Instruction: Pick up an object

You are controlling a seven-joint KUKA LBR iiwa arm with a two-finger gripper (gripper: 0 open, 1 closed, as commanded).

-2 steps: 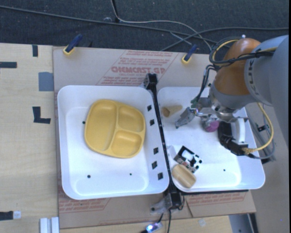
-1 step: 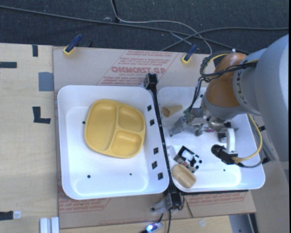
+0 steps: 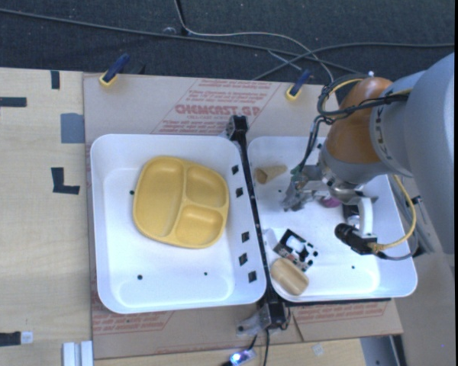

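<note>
- Your pincer [image 3: 296, 198] hangs low in the right bin [image 3: 382, 277], near that bin's middle, with the grey arm [image 3: 412, 128] and its orange band [image 3: 351, 124] coming in from the right above it.
- You cannot tell from this slant how far the pincer is parted, and nothing visibly sits in its grip.
- You have a small tan piece [image 3: 270, 174] lying on the bin floor just left of the pincer, near the divider between the bins; the two look apart.
- You can see a bit of pink [image 3: 332, 201] peeking out from under the wrist, too hidden to name.
- Toward the near edge of the right bin you have a black-and-white object [image 3: 296, 248], and just below it a rounded tan object [image 3: 289, 277] against the near-left corner.
- Your left bin [image 3: 111, 227] holds a yellow divided plate [image 3: 181, 201], lying flat near its middle with the compartments facing up.
- Both bins rest on a cardboard sheet [image 3: 206, 105] clamped to the worktop [image 3: 30, 227].
</note>
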